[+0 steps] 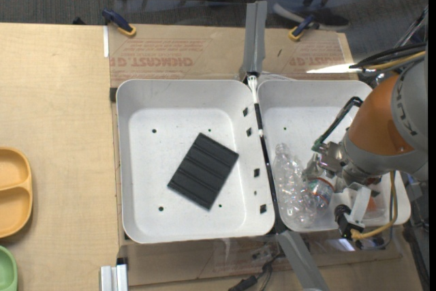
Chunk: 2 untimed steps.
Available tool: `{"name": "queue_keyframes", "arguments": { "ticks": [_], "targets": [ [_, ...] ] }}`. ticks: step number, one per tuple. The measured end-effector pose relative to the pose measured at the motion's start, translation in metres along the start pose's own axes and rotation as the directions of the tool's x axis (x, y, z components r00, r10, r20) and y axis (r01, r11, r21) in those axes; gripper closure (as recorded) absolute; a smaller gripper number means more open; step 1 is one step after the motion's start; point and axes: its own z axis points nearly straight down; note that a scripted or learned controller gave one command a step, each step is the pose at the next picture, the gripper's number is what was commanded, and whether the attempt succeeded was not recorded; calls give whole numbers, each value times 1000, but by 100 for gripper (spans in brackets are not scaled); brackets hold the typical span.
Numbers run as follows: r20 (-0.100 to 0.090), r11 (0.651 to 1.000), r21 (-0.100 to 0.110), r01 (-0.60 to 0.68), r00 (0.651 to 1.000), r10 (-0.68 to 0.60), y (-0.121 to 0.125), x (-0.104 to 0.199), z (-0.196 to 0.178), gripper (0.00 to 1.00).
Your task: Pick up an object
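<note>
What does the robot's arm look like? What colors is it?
The arm is fat and rounded, grey with a big orange band. A black cable loops beside it. Lower down sits a silver metal gripper, with white parts and a yellow cable nearby.

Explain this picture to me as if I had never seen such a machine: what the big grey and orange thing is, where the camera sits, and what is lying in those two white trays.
The camera hangs above a bench and looks down at a slant. The grey and orange thing is a robot arm reaching in from the right; its job is to pick something up. At its end is a gripper, a two-finger hand. It sits low in the right bin, right at a crumpled clear plastic bottle; whether it has hold of the bottle cannot be seen. The left bin holds a flat black ribbed pad, lying at an angle. Off to the left on the wooden bench lies a yellow tray.
</note>
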Motion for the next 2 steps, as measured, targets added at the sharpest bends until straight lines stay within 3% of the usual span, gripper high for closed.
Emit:
{"name": "queue_keyframes", "arguments": {
  "ticks": [1,2],
  "targets": [
    [5,986,-6,169,986,-169,15,77,-93,100],
    [-3,888,9,460,888,-460,63,107,-149,100]
  ]
}}
